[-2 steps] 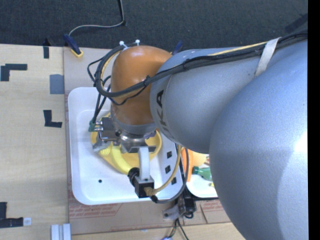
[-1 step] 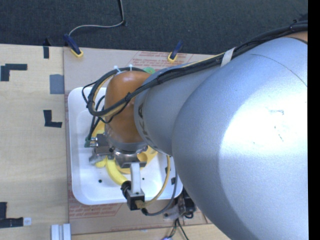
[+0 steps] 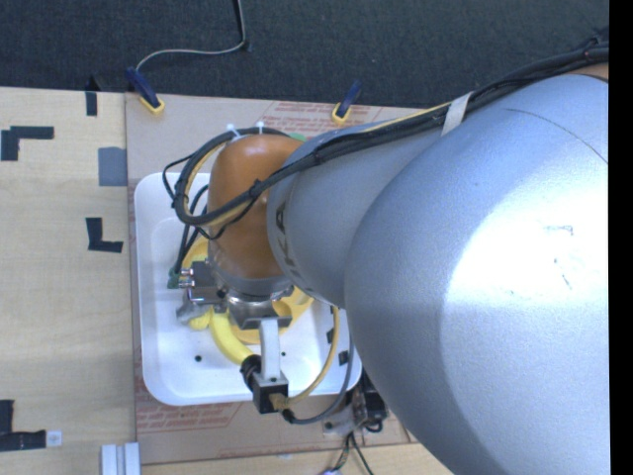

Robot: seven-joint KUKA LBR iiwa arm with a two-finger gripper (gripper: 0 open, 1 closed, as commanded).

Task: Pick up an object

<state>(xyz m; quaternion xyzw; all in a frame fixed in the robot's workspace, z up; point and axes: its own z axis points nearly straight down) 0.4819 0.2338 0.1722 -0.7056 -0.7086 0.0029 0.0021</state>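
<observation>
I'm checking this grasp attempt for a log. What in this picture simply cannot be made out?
- Gripper: the wrist hides its fingertips, so open or shut is unknown.
- Yellow object: partly under the wrist; its shape is unclear.
- White bin: its right part lies under the arm.
- Second bin: behind the arm.

Arm (image 3: 425,265) hides second bin, most of white bin (image 3: 158,364); claw unseen.

A pale wooden bench (image 3: 59,295) with black tape marks (image 3: 99,236); beyond it, dark carpet (image 3: 396,28) crossed by a cable (image 3: 235,18).
</observation>
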